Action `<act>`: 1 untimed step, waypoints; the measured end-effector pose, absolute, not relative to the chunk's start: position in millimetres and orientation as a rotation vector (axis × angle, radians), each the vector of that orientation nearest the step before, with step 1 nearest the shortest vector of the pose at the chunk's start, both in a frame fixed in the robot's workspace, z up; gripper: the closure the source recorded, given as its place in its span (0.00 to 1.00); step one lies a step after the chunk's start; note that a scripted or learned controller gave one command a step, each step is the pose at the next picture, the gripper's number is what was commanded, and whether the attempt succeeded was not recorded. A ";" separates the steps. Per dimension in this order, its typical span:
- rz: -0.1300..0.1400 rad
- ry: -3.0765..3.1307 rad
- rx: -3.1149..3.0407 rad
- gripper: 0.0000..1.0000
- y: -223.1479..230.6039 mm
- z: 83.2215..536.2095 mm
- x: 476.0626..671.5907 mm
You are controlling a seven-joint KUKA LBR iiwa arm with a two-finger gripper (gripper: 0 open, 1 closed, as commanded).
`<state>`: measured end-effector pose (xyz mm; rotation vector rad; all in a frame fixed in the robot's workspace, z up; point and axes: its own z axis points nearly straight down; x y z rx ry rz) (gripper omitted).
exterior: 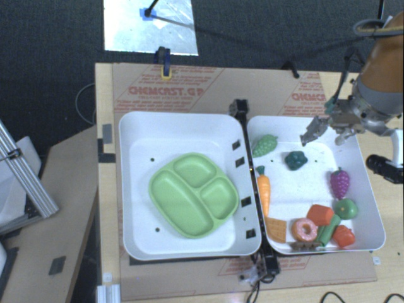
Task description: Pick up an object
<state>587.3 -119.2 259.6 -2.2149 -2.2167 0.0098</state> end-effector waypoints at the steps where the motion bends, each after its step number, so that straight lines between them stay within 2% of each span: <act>1: -0.001 -2.225 -2.219 0.00 -119.0 266.0 589.3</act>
